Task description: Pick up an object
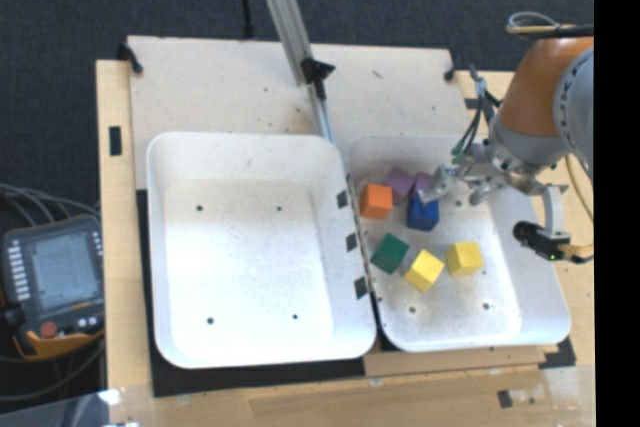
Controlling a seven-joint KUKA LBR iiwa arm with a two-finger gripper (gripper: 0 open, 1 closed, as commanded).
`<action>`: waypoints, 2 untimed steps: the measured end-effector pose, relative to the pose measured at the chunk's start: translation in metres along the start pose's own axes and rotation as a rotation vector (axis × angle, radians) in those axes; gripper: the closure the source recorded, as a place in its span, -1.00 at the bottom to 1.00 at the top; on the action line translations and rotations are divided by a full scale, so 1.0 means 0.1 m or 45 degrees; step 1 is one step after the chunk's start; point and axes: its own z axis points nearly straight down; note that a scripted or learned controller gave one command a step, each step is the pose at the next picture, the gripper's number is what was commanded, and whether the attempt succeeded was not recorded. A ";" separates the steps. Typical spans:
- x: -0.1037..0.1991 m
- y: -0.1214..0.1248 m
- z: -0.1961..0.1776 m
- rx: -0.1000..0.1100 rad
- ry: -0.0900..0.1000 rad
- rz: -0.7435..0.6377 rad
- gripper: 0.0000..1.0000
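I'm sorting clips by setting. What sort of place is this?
Most likely a robotics lab: a robot arm reaches over two white bins on a wooden bench, a teach pendant lies beside it, and small coloured cubes serve as test objects.

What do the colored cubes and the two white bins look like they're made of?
The cubes, like the orange cube and green cube, look like matte painted wood or foam: flat color, no glare. The bins look like thin molded plastic, with rounded corners and speckled, scuffed surfaces.
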 end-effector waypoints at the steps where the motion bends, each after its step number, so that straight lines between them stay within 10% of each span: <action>1: -0.01 0.02 -0.14 -0.010 -0.001 0.003 1.00; 2: -0.04 0.02 -0.80 -0.014 -0.002 -0.002 1.00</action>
